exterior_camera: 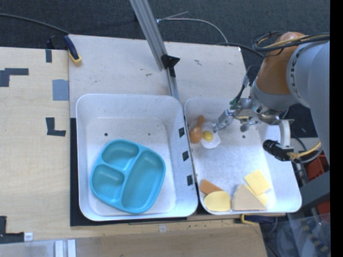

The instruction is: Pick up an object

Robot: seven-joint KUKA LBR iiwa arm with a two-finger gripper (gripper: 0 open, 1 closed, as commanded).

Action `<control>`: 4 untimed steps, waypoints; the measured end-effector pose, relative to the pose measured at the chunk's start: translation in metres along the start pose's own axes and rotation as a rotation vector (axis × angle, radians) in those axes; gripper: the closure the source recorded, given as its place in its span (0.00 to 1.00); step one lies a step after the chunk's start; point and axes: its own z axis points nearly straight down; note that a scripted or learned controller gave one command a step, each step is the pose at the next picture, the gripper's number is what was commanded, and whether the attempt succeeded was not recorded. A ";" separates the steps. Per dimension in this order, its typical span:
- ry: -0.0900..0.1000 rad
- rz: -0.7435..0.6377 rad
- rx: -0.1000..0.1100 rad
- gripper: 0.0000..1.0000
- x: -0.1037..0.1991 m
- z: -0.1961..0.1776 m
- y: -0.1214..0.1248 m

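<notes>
Honestly there's no writing, brand name, number or sign I can make out anywhere on this one. Closest thing is the dark tape marks [52, 126] stuck on the wooden benchtop [32, 159], and those are just angular shapes, not letters. The little black patches [185, 155] along the bins' shared rims are too small to tell if anything's printed on them.

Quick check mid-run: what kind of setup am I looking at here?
Probably a robotics lab test bench: two white bins side by side on a wooden bench, toy food pieces, a blue divided plate, loose cables.
</notes>
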 end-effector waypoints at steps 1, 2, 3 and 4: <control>0.004 -0.006 -0.009 0.00 0.050 -0.069 0.001; 0.000 0.004 -0.008 0.00 -0.004 -0.135 -0.041; 0.002 -0.002 -0.009 0.00 0.016 -0.200 -0.071; -0.001 0.001 -0.011 0.00 -0.027 -0.355 -0.087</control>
